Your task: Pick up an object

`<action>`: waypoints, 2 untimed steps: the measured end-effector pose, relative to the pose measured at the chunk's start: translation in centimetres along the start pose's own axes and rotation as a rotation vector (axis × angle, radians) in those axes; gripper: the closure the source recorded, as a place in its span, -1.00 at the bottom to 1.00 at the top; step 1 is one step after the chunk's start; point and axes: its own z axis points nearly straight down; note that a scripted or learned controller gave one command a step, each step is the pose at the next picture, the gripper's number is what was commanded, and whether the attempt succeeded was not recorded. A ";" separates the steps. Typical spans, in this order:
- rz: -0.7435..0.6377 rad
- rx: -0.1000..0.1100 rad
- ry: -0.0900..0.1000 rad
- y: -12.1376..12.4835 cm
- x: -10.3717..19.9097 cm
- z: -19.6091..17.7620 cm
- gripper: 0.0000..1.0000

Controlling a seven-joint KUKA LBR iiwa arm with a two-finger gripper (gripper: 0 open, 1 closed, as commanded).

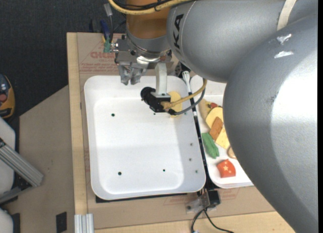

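Two white bins share the brown worktop (75, 151): the left bin (101, 126) lies under the pincer (130, 79), its state impossible to tell, while the right bin (237, 182) holds one green piece (210, 145) and one red piece (226, 168).

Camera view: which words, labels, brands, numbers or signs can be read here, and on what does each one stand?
"KA": dark letters on the grey arm; the rest of the word is hidden.
Red print on the cardboard, at its far edge: too blurred to read.
Red print at the cardboard's near edge: too small and blurred to read.
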 end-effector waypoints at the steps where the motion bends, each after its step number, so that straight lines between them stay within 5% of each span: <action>1: 0.003 -0.017 0.005 -3.3 -0.3 -19.9 1.00; 2: 0.014 0.004 -0.006 -2.9 -7.8 -19.4 1.00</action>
